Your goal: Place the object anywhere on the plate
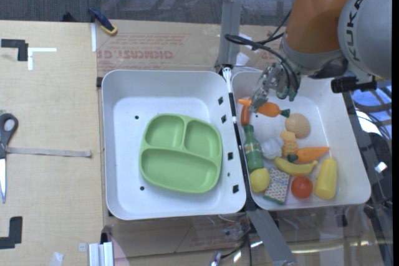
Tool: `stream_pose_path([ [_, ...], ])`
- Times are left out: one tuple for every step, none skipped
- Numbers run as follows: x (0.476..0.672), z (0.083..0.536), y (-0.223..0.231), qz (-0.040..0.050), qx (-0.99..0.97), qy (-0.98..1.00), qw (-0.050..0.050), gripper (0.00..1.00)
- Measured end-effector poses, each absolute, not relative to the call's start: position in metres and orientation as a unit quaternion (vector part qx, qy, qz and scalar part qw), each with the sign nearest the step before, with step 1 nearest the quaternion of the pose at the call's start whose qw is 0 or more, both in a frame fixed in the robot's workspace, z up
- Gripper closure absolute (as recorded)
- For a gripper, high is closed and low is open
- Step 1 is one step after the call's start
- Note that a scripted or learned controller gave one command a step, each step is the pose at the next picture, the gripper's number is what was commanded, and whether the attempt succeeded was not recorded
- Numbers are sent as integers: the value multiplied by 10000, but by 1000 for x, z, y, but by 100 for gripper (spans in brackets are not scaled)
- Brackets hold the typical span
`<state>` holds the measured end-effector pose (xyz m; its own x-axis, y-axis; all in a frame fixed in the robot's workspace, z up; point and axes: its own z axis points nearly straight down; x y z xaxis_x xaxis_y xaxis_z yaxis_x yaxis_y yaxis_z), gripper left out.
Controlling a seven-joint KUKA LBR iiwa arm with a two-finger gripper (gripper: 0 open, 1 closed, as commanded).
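Evidently hovering at the right bin's far-left corner, gripper state impossible to tell, just above the small carrot, long axis crosswise, with the green plate well off leftward and nearer.

Plate in left bin; toy food pile in right bin

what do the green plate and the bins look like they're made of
Green plate: probably moulded plastic, matte pale green, with smooth rounded ridges splitting it into three compartments.
Left bin and right bin: likely thin white plastic, slightly glossy, with rounded corners and soft highlights along the rims. The exact plastic type can't be told.
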<state>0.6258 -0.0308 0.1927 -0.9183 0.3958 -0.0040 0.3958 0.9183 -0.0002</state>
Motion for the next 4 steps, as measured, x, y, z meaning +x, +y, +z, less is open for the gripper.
stream_pose_path([
  [626, 193, -31, -4, 2025, 9793, 20, 0],
  [622, 193, -34, 2, -40, 10000, 26, 0],
  [624, 205, -34, 6, -20, 10000, 67, 100],
  [574, 201, 28, 3, -1112, 9938, 17, 100],
])
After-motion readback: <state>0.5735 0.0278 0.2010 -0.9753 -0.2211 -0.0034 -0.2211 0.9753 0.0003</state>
